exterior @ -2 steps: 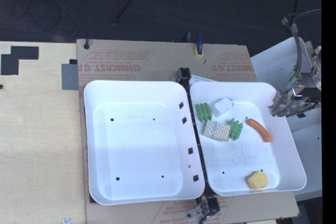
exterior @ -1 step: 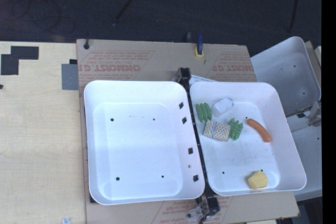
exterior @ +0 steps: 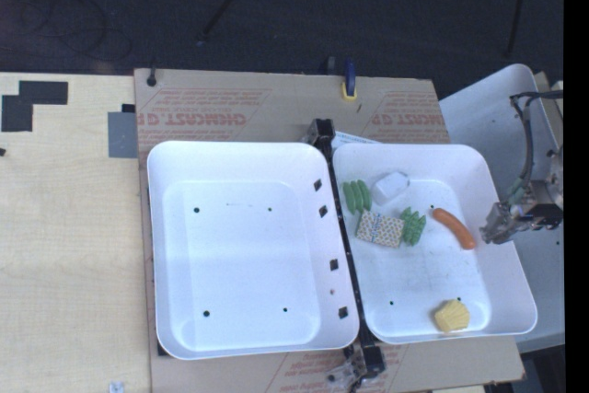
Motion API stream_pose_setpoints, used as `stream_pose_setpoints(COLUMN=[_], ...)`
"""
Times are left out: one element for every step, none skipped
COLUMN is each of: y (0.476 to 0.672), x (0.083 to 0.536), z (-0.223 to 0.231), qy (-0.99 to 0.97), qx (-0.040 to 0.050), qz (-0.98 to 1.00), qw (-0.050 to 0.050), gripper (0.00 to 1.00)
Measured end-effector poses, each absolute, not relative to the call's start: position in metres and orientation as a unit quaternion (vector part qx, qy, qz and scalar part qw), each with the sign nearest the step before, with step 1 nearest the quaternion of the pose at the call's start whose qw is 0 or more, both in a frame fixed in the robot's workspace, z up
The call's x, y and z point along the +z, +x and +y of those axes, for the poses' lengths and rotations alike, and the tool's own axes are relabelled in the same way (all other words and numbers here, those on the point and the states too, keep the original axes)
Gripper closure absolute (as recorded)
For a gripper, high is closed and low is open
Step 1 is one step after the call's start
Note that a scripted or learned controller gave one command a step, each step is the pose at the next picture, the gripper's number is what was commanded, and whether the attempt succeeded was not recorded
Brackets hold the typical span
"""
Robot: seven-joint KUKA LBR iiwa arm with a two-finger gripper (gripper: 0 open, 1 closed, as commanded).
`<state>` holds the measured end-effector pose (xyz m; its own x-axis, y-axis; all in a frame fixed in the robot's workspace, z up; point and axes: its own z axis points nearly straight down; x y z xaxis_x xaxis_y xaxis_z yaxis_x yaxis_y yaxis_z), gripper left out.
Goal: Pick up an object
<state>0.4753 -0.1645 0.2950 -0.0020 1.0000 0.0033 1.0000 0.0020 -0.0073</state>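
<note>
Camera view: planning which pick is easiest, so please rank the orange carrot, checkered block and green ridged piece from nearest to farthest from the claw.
1. Orange carrot, right bin, just left of the claw.
2. Checkered block, mid-bin.
3. Green ridged piece, by the divider.

Two white bins [exterior: 175, 198], two green toys [exterior: 357, 195], one orange carrot [exterior: 454, 227], one yellow piece [exterior: 451, 317].
</note>
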Motion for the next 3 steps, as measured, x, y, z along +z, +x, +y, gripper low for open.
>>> stream_pose_setpoints(y=[0.477,0.475,0.503], x=[0.424,0.316,0.420], z=[-0.093,-0.054,-0.003], qy=[-0.704,-0.706,-0.705], qx=[-0.0034,0.0039,-0.0033], qz=[-0.710,-0.708,-0.709], qw=[-0.004,0.005,-0.003], gripper=[1.00,1.00,1.00])
